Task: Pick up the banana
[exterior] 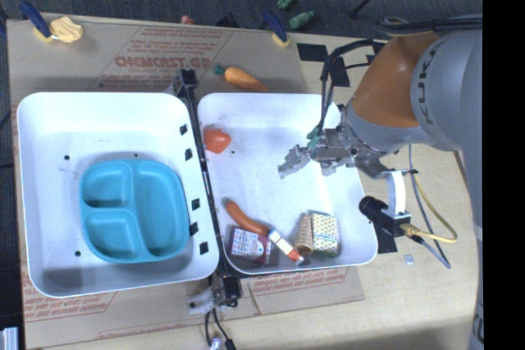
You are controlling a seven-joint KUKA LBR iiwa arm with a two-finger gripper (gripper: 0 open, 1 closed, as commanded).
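My gripper (292, 162) hangs over the middle of the right white bin (271, 106), its grey fingers pointing left, open with nothing between them. Below it, along the bin's front, lie an orange sausage-shaped piece (245, 217), a dark red packet (247, 245), a small white and red tube (285, 247) and a yellowish woven-looking box (319, 234). A red round fruit (216, 140) rests at the bin's left wall, left of the gripper.
A blue divided plate (135, 209) fills much of the left bin (49, 119). A carrot (242, 78) lies on the cardboard behind the right bin. A pale yellow thing (67, 30) sits by a blue clamp at the far left corner.
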